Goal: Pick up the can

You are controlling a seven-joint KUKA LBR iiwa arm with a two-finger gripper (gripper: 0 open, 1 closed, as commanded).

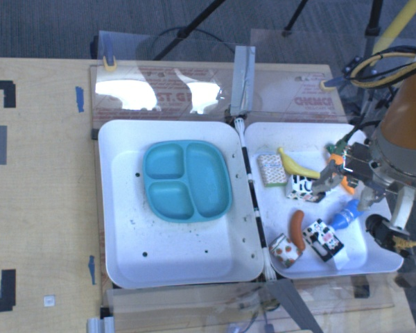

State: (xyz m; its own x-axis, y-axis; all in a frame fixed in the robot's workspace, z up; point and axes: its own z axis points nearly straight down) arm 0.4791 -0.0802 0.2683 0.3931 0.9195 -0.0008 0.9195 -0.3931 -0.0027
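The can (286, 250) sits in the near left corner of the right bin (274, 210), close against the divider wall. It touches, or nearly touches, the lower end of the sausage (297, 227). It looks to lie on its side, with its long axis slanting from the corner toward the bin's middle, though the label is too blurred to be sure.

The gripper (326, 182) hangs over the middle of the same bin, just beside a cow-patterned cup (301, 187) and below the banana (295, 165). Whether it is released or clenched cannot be told from this angle, and nothing is visibly held in it.

So the can lies from the gripper toward the near edge of the bench and a little to the view's left. The sausage and the cow-patterned box (324, 240) stand between or close alongside that line.

I judge that the coming move must carry the gripper across these to the corner and turn it across the can's slant. The divider wall leaves little room on one side. The blue bottle (344, 217) lies nearer the arm, apart from the can.
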